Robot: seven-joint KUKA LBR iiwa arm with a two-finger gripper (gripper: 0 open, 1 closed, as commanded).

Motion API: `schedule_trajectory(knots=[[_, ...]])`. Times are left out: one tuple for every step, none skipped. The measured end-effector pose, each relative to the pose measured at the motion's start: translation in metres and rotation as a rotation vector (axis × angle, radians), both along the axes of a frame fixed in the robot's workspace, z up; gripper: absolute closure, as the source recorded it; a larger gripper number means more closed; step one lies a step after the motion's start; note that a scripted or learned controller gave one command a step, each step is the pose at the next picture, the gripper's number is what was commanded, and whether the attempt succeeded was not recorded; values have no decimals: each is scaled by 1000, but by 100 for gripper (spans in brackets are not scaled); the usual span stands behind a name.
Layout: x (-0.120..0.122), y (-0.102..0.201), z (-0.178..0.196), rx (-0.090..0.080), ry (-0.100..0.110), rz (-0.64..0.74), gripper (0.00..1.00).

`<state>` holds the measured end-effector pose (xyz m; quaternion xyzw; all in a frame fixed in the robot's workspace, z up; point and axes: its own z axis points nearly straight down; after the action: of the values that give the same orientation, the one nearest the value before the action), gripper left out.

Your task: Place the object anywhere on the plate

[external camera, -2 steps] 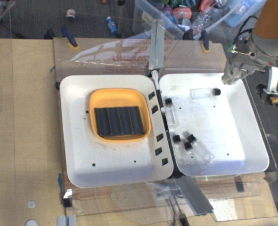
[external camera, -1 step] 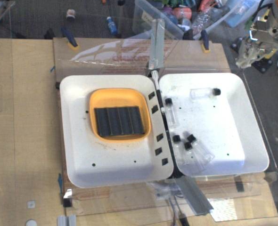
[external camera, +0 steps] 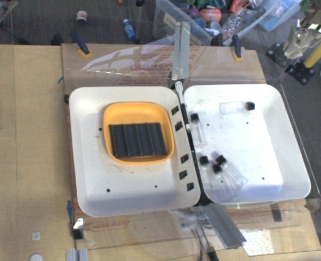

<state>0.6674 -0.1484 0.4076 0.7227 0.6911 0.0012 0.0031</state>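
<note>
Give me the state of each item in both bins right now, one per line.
Orange plate: in left bin, upright, carrying a load.
Dark ridged block: lying flat on the plate.
Clear vial: on its side in right bin, black cap on.
Other clear vials: lying flat, capped, clustered near the divider.

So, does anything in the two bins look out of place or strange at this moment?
Nothing looks spilled or broken. A dark ridged block already lies on the orange plate in the left bin. In the right bin, several clear vials with black caps lie on their sides, scattered.
</note>
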Motion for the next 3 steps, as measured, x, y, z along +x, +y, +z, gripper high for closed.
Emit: schedule_trajectory(knots=[[0, -16, 30, -2, -2, 268, 100], [0, -67, 30, -6, -1, 600, 100], [1, -73, 30, -8, -2, 877, 100]])
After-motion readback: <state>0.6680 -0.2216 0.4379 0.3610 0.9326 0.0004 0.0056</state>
